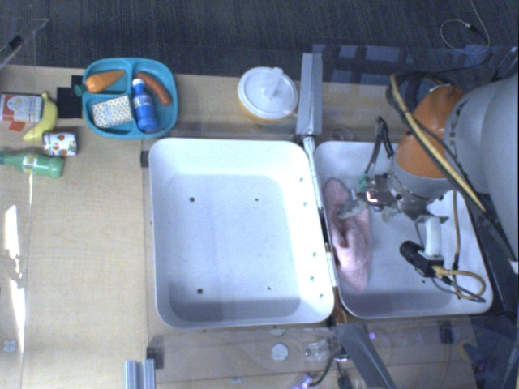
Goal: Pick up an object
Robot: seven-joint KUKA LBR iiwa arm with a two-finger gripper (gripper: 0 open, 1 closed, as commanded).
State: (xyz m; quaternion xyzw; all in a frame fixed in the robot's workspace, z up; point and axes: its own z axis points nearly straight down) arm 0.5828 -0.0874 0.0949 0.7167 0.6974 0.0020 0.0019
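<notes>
While the hand (362,203) sits low in the right bin (389,298) by the soft pink cloth (349,237), open or shut I cannot tell, the floppy cloth could slip free.

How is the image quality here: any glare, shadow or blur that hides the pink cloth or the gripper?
Camera view: lighting is soft and even; the left bin shows mild shadow along its inner walls. A pale reflection streaks the bench at the left edge. The pink cloth is soft-edged but readable. The gripper is small, cluttered by cables, its detail unclear.
</notes>
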